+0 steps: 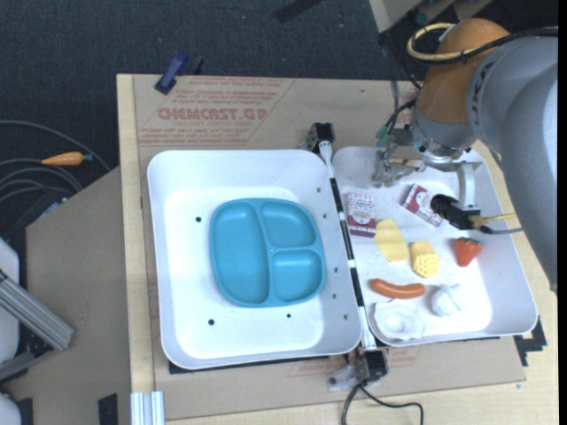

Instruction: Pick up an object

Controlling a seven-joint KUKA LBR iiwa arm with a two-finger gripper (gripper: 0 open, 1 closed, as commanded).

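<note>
The right bin (509, 304) holds several small things: a red and white packet (361, 212), a second packet (415, 198), a pale yellow piece (390, 240), a corn cob (425, 259), a strawberry (467, 251), a sausage (397, 288), a white lump (446, 302) and a white cup (396, 323). My gripper (388, 172) hangs low over the bin's far left corner, just above the bare floor. It stands up and to the right of the first packet and left of the second one. Nothing shows in its grasp.
The left bin (173, 237) carries a blue divided plate (267, 251) at its middle. A black clip (321, 135) sits at the far end of the seam between the bins. A blue item (172, 73) lies on the cardboard beyond the bins.
</note>
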